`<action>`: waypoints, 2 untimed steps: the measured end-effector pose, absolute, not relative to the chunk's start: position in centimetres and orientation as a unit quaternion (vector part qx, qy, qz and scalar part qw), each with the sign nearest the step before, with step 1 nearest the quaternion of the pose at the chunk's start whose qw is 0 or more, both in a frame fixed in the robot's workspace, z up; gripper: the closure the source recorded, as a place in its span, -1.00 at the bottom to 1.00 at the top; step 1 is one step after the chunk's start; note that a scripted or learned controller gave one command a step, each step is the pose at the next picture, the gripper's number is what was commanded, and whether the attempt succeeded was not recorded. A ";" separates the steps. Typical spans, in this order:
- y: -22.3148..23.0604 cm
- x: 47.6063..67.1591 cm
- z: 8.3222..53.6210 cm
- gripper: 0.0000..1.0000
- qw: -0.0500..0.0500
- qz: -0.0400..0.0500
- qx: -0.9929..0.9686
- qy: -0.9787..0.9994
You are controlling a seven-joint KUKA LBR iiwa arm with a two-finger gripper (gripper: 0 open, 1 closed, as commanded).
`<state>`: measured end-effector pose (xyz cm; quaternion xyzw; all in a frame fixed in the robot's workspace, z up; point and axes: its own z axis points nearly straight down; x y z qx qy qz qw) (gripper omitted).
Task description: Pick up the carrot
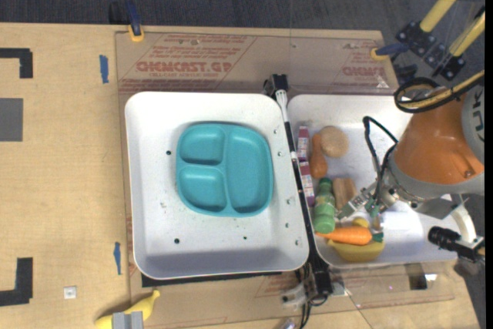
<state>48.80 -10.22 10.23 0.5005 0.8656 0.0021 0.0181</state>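
Orange against the white, the carrot lies near the front edge of the right bin, resting across a yellow banana-like piece and just beside a green vegetable. From my seat it looks not yet lifted: it sits flat among the other toy foods, with a brown loaf-shaped piece and a tan round one farther back from it. My tool hangs just behind the carrot, close above its right end, but the wrist hides too much, so I cannot tell how its grasp stands, and I see nothing held in it. I judge the approach mostly made; the descent, closing on the carrot and the lift all remain. Left of the carrot, the other bin carries a teal divided plate.
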 end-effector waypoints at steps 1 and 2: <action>-10.4 54.3 9.2 1.00 0.007 0.001 0.554 0.833; -10.3 54.2 9.0 -1.00 0.006 0.001 0.553 0.833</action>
